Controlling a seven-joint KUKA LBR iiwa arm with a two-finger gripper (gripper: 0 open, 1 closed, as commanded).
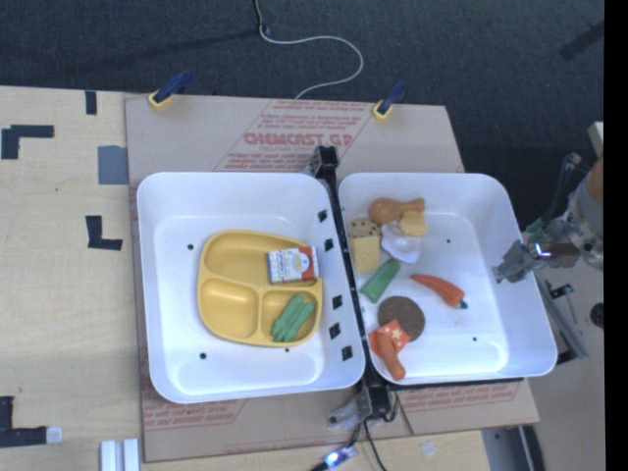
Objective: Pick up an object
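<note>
The right bin (491, 346) holds several toy foods. A red chili pepper (439, 288) lies near its middle, with a brown round disc (401, 317) and an orange-red carrot piece (389, 346) toward the front left. A green block (380, 279), a yellow cheese block (365, 251), a white crumpled piece (400, 244) and a tan drumstick (394, 207) crowd the bin's left side. My gripper (516, 262) hangs over the right rim of this bin, to the right of the pepper, with nothing seen in it.
The left bin (167, 361) carries a yellow divided tray (228, 297) with a small printed carton (290, 264) and a green bean pod (292, 317) in it. Black clips run along the divider (339, 292) between the bins. A white cable (324, 42) lies beyond the board.
</note>
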